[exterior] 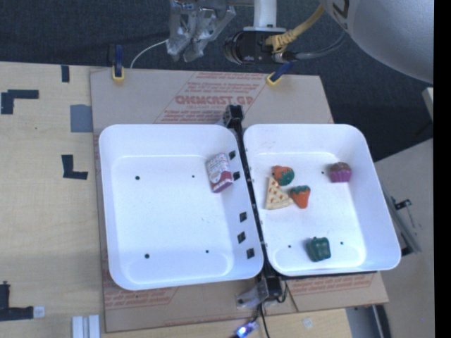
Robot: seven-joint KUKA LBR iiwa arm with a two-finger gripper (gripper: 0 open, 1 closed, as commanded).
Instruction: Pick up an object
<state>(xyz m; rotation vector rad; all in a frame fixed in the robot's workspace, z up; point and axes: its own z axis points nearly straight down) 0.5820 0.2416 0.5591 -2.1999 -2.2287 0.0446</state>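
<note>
My gripper (194, 34) hangs high at the top of the view, over the dark floor beyond the far edge of the brown board (211, 97), well apart from both bins. Its metal fingers point downward, and from this slant I cannot tell whether they are apart or together; nothing shows between them. The left bin (116, 146) carries one thing, a small red and white packet (220, 172) lying tilted near the bin's right wall, just beside the seam where the two bins meet. The right bin (359, 146) carries the rest. A yellow wedge that looks like a pizza slice (276, 193) lies left of centre, and a small red and green piece (283, 174), perhaps a toy tomato, sits just above it, touching or nearly touching its tip. An orange carrot-like piece (301, 196) with a green top lies just right of the wedge. A purple piece (340, 172) with a brownish top sits near the right wall, apart from that cluster. A dark green pepper-like piece (318, 248) rests near the front of this bin, well apart from the others. A row of small black clips (244, 217) runs along the seam between the bins. Blue and yellow clamps (117, 67) grip the board's far edge.
</note>
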